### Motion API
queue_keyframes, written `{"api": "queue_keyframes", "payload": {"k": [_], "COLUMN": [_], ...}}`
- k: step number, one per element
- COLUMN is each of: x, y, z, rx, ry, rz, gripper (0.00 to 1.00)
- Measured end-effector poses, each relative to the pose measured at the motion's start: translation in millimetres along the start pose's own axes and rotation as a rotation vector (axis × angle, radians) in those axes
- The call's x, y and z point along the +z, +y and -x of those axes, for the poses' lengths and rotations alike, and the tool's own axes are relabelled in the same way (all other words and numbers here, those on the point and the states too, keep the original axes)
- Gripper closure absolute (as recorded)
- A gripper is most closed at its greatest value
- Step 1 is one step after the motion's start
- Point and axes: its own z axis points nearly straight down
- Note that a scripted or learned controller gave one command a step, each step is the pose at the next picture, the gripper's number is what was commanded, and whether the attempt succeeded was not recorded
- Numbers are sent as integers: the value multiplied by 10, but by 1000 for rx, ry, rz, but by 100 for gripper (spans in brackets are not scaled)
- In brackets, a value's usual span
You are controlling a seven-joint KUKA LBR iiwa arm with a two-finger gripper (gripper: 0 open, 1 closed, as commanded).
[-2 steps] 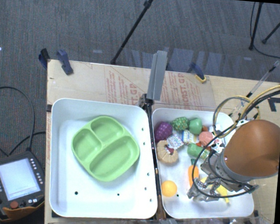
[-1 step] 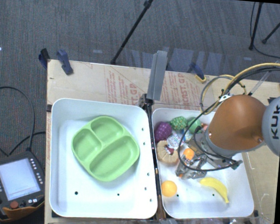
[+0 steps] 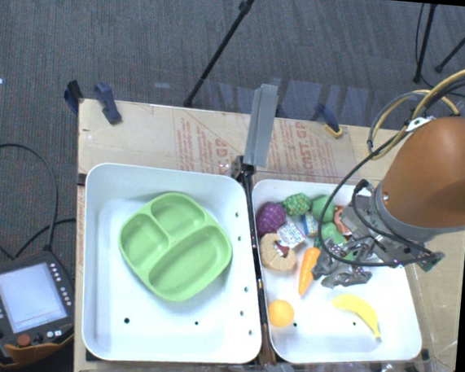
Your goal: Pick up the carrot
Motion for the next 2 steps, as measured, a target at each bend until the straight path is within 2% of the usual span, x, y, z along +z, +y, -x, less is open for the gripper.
{"api": "queue_keyframes", "payload": {"k": [1,2], "x": [-905,-730], "y": [885,425], "z": [783,449], "rx": [126,-582], "ry": [2,3], "rz": [6,14], "gripper": [100,100]}}
